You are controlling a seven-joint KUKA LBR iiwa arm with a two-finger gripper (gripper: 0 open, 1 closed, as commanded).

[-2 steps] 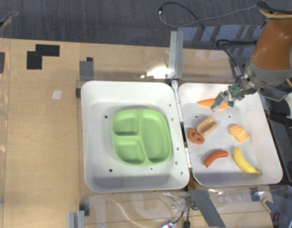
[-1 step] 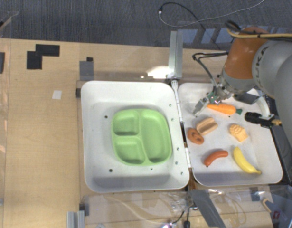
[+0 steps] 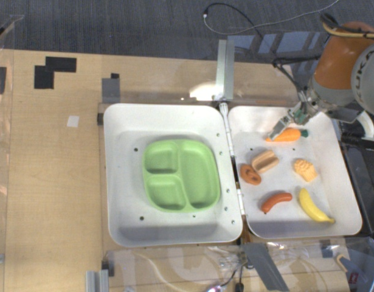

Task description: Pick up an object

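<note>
Camera view, looking down: right bin [image 3: 351,221] with gripper [image 3: 294,120] low at far edge, just above carrot [image 3: 286,135]; finger state cannot tell. Carrot near far right corner, apart from hot dog bun [image 3: 264,160] and banana [image 3: 313,205]. Probably light, rigid, smooth plastic; best pinched across thick middle.

Orange carrot [image 3: 286,136], green stub at its right end, lies flat and near-horizontal in upper part of right bin [image 3: 351,181], upper right of frame. Below it, centre of bin: tan hot-dog bun [image 3: 264,160], tilted. Brown pretzel-like piece [image 3: 250,174] just left-below bun. Yellow-orange chunk [image 3: 304,170] to right. Red sausage [image 3: 276,201] lower centre. Yellow banana [image 3: 313,206] lower right, angled.
</note>
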